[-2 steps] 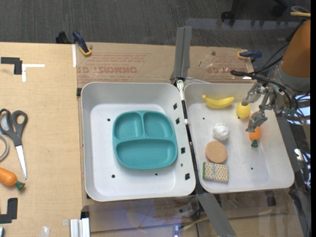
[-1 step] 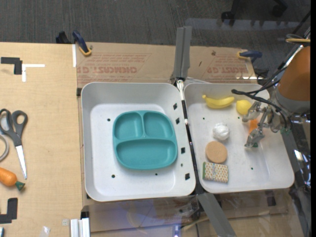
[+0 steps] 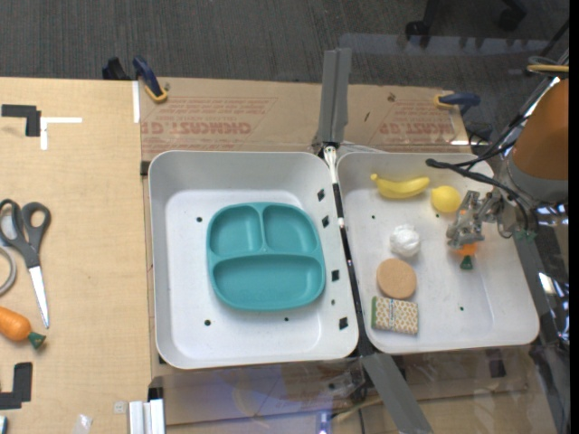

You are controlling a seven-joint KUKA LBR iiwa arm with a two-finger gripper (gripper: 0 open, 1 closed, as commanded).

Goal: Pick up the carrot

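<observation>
One camera view to report. The gripper [image 3: 467, 228] stands low over the right bin [image 3: 507, 328], and just below its tip I see a small orange piece with a trace of green, which I take to be the carrot [image 3: 468, 260]. It sits near the lemon [image 3: 445, 198] and well apart from the round biscuit [image 3: 396, 278].

Whether the gripper is apart, together or clamped I cannot tell. I judge the approach made, with the grasp unconfirmed and the lift still to do.

So little of the carrot shows that its long axis is uncertain. It seems to run up and down the view, partly under the gripper.
</observation>
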